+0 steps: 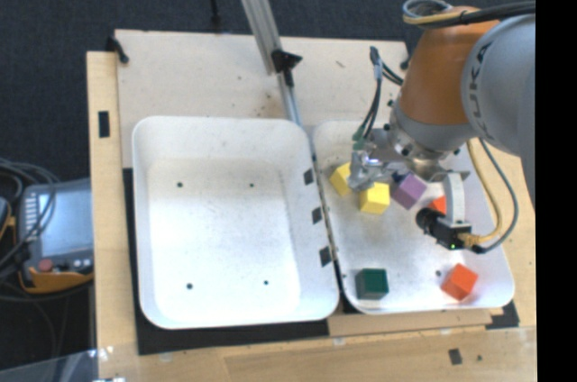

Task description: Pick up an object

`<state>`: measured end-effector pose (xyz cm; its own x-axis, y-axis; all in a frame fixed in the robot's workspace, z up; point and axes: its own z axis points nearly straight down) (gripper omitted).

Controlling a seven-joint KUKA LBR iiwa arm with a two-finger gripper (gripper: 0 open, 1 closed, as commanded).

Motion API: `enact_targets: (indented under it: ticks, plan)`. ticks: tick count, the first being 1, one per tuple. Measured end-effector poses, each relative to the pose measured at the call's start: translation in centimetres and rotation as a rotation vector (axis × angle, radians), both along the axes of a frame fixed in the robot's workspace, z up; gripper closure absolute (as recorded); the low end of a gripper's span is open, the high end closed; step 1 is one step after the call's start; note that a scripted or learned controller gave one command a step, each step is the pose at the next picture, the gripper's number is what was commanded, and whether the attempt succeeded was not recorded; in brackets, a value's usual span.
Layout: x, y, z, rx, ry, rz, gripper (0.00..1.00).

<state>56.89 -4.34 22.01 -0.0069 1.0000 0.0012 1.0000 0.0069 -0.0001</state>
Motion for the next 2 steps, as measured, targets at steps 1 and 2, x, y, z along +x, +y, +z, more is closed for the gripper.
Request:
enact_targets:
  ticks: [1, 2]
  plan:
    - [-2.3, 4.7, 0.4, 0.001, 0.000, 0.001, 1.00]
    - [-3.1, 9.9, -0.2, 0.000, 0.001, 0.001, 1.00]
